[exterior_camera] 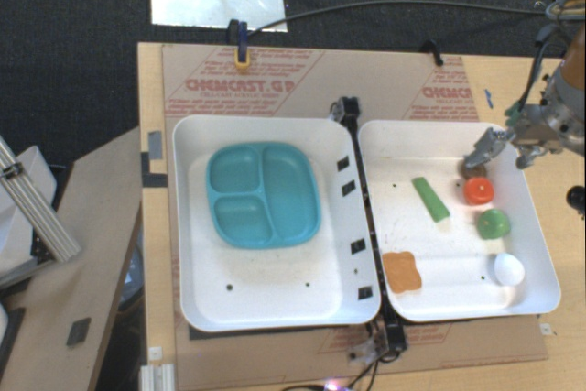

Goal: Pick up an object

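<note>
The right bin [546, 275] holds several small objects: a green stick [430, 199], a red round piece [478, 190], a green ball [493, 223], a white egg shape [507, 269] and an orange flat piece [401, 271]. My gripper [504, 155] hangs over the bin's far right corner, just above and behind the red piece. Its fingers are spread apart and open, with nothing between them. The left fingertip [476, 163] sits close to the red piece's upper edge.
A teal divided plate [264, 195] lies in the left bin [186, 224]. A black hinge strip [359, 197] runs between the bins. Cables cross the board behind the bins. A metal rail [32, 206] stands at the far left.
</note>
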Controlling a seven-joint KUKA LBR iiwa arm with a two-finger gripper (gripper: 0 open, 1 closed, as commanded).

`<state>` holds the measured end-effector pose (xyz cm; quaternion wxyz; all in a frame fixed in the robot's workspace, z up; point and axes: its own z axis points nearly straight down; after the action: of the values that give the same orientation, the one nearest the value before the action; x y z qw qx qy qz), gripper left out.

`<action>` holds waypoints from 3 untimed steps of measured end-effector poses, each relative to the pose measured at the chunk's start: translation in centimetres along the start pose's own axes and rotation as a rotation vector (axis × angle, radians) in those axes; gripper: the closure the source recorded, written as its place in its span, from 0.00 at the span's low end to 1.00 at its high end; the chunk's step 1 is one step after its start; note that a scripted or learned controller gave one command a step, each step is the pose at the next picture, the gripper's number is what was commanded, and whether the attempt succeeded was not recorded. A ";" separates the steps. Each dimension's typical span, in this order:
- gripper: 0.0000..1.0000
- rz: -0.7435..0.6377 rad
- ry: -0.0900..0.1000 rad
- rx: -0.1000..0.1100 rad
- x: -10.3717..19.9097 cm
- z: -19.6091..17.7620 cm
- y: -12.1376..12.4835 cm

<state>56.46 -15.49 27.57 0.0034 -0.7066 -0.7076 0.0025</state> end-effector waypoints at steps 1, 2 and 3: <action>0.00 -0.002 -0.002 -0.010 0.0 -0.6 0.2; 0.00 0.000 -0.001 -0.006 0.1 5.3 1.0; 0.00 0.000 -0.001 -0.007 0.5 9.7 0.5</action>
<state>56.93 -15.00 17.84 0.0008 -0.7066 -0.7077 0.0005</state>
